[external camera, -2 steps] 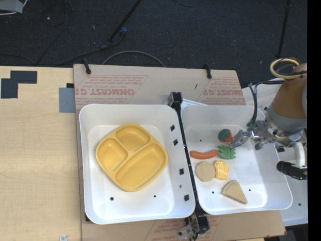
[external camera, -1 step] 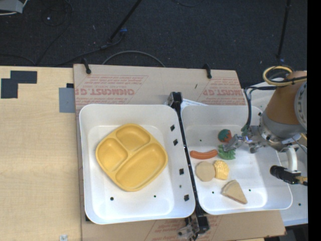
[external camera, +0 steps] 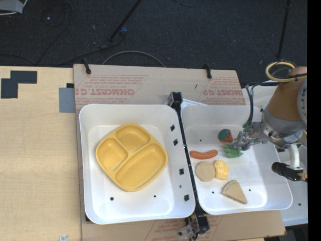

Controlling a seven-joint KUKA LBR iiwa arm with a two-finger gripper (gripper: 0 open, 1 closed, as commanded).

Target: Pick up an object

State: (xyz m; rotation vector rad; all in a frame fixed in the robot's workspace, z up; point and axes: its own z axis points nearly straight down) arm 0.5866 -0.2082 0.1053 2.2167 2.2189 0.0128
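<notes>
The green toy [external camera: 233, 152] is seen in the camera view right of centre, in the right bin [external camera: 273, 202], just beside a red-and-green piece [external camera: 225, 134]. The gripper [external camera: 242, 142] is lowered right at it; whether its fingers are spread cannot be told. Nothing is seen lifted, so the pick is judged not yet done.

The left bin [external camera: 90, 134] carries a yellow divided tray [external camera: 131, 156] at its middle. In the right bin [external camera: 273, 197], the gripper [external camera: 241, 143] is low by the far right side, just above a green piece [external camera: 232, 152] and beside a round toy [external camera: 225, 135]. A sausage [external camera: 203, 154], disc [external camera: 204, 171] and corn [external camera: 221, 169] lie mid-bin; a wedge [external camera: 234, 192] lies near the front edge.
</notes>
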